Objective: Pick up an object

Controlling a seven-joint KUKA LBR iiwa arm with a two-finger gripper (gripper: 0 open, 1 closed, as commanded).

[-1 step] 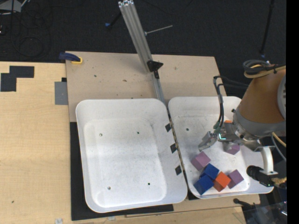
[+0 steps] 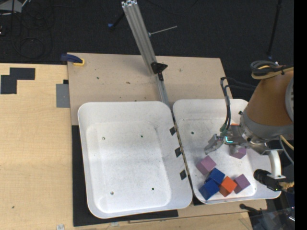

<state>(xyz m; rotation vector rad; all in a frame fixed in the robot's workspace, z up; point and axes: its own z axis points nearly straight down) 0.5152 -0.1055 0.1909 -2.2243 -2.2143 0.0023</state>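
Note:
My gripper (image 2: 224, 141) hangs low in the right bin (image 2: 201, 110), under the grey and orange arm that comes in from the right. A small purple block (image 2: 238, 152) lies right beside it, partly hidden by the wrist; I cannot see whether it is held. Just in front, near the bin's front edge, lies a cluster of blocks: a purple cube (image 2: 206, 165), a blue cube (image 2: 217, 175), a second blue cube (image 2: 208, 189), an orange cube (image 2: 228, 186) and another purple cube (image 2: 242, 182).
The left bin (image 2: 96, 128) lies beside the right one, with black clips (image 2: 177, 151) along the shared rim. A slanted aluminium rail (image 2: 142, 37) rises behind the bins. Cables and a black fitting (image 2: 268, 178) sit at the right edge.

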